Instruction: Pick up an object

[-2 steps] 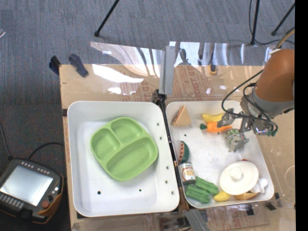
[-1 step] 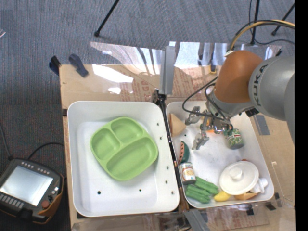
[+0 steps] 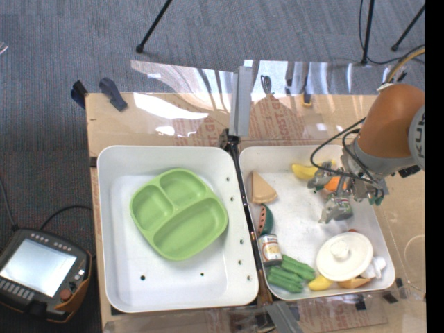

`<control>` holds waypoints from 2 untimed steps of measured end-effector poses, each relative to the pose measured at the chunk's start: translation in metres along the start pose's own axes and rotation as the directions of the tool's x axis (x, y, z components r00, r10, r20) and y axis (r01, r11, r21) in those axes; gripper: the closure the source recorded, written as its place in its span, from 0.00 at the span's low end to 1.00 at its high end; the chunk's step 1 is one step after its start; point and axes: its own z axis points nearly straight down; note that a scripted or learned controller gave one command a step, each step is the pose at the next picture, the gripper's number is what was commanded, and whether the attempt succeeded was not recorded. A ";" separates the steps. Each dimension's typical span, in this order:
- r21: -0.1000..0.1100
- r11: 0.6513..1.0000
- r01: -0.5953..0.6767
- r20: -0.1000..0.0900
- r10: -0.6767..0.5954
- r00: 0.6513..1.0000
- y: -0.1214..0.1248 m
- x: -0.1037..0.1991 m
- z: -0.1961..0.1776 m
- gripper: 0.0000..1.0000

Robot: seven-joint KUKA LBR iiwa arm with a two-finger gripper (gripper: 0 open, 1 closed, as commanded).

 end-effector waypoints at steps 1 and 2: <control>-0.001 0.997 0.072 0.003 -0.072 0.997 -0.004 -0.018 -0.001 0.00; 0.000 0.993 0.117 0.005 -0.117 0.993 -0.002 -0.021 -0.001 0.00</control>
